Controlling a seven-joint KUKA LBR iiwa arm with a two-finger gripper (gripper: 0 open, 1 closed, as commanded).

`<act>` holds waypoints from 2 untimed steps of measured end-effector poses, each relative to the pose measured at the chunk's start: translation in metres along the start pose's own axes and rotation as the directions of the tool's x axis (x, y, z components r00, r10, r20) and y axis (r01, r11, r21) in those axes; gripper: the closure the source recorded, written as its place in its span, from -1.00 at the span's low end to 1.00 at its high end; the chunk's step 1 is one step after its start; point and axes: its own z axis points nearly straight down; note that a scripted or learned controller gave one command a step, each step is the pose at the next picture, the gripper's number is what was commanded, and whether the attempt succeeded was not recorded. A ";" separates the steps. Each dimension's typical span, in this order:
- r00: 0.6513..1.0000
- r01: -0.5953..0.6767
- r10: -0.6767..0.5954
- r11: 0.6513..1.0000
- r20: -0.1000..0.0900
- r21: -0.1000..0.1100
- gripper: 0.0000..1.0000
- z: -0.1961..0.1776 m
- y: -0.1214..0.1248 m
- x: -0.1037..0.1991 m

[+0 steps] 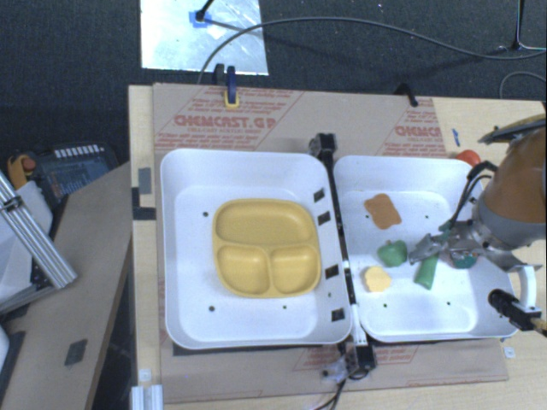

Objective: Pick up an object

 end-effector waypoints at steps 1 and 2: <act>1.000 -0.003 0.003 1.000 0.006 0.004 1.00 -0.008 -0.002 -0.003; 1.000 -0.007 0.007 1.000 0.012 0.002 1.00 -0.070 -0.005 -0.004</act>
